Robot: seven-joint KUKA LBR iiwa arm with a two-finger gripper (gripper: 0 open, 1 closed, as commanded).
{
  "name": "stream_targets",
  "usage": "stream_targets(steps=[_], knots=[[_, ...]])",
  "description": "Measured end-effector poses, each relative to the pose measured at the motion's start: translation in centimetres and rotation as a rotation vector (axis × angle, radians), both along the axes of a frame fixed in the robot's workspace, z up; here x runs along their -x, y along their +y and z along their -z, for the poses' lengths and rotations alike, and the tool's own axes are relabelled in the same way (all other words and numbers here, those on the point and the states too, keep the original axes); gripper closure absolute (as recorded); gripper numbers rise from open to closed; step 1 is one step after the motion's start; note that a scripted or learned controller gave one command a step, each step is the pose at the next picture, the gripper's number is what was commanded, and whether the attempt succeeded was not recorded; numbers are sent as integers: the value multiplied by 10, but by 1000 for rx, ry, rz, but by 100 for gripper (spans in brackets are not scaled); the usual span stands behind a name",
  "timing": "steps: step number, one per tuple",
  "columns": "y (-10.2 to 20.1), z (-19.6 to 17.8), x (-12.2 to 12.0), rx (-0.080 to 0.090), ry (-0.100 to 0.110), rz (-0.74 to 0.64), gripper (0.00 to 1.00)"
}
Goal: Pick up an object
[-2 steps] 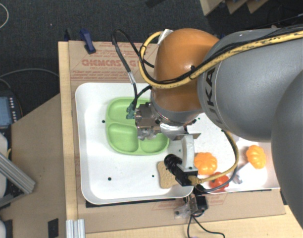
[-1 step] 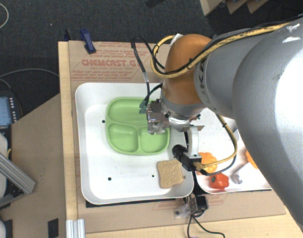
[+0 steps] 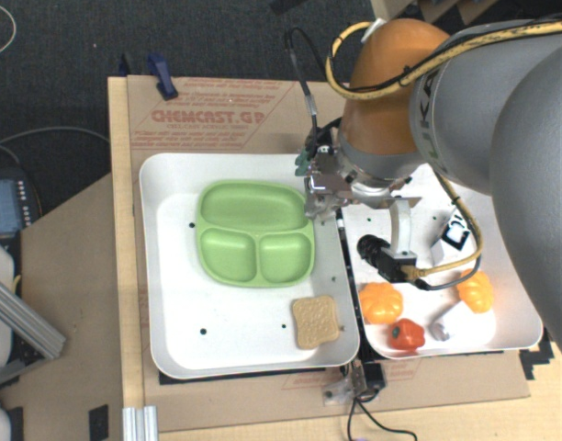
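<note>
Green divided plate (image 3: 255,232) lies flat in the left-hand white bin (image 3: 171,274), with a tan square cracker (image 3: 315,321) near its lower right corner, apart from it. The pincer (image 3: 322,196) hangs over the wall between the two bins, just beside the plate's upper right edge. Whether it is wide or narrow I cannot tell, since the wrist hides it. In the right-hand bin (image 3: 501,338) an orange pepper (image 3: 380,302) sits just beside a red tomato (image 3: 406,334) — a yellow-orange piece (image 3: 475,290) lies farther right.

Left bin (image 3: 171,274): green three-section plate (image 3: 253,232) flat mid-bin, tan toast (image 3: 315,321) at front-right corner; right bin (image 3: 506,333): orange pepper (image 3: 380,302) just beside red pepper (image 3: 406,334), yellow pepper (image 3: 475,291) apart.
</note>
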State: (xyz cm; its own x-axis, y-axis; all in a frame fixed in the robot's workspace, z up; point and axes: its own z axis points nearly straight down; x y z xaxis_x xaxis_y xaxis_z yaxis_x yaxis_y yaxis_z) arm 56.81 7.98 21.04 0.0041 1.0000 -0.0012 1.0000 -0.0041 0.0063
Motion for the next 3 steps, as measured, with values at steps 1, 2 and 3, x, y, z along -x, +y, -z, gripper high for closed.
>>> stream_targets(steps=[1, 2, 3], knots=[[106, -4, 40, -4, 9, -14, 100], [116, -253, 31, -9, -14, -7, 100], [147, -211, 92, 0, 14, -10, 100]])
